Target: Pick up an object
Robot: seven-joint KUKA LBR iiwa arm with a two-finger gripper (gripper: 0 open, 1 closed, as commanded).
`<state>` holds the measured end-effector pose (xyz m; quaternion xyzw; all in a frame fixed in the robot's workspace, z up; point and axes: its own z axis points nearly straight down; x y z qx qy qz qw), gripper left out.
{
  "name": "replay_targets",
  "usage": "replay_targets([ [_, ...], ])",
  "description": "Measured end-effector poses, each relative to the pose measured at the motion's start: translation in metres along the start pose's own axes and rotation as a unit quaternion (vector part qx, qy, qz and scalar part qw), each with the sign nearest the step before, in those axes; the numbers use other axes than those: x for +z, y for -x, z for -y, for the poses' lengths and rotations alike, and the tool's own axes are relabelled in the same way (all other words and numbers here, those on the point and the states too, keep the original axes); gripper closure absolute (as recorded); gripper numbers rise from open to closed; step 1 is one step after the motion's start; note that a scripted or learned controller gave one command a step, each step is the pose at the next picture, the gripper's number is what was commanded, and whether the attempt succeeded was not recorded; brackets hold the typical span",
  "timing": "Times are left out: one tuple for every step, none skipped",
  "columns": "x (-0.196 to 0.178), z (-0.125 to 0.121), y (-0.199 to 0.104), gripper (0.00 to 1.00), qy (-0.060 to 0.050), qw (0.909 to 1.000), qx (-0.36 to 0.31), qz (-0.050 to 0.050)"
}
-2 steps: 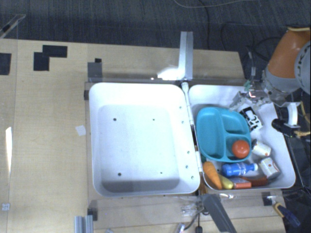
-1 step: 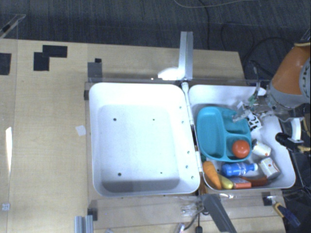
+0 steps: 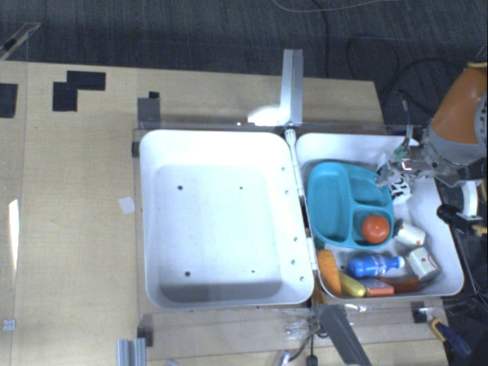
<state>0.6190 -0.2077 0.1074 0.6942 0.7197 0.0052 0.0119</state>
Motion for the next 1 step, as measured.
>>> replay_targets([
  [-0.0986, 0.0255, -0.0297, 1.0, -0.006, 0.9839, 0.179, 0.003],
])
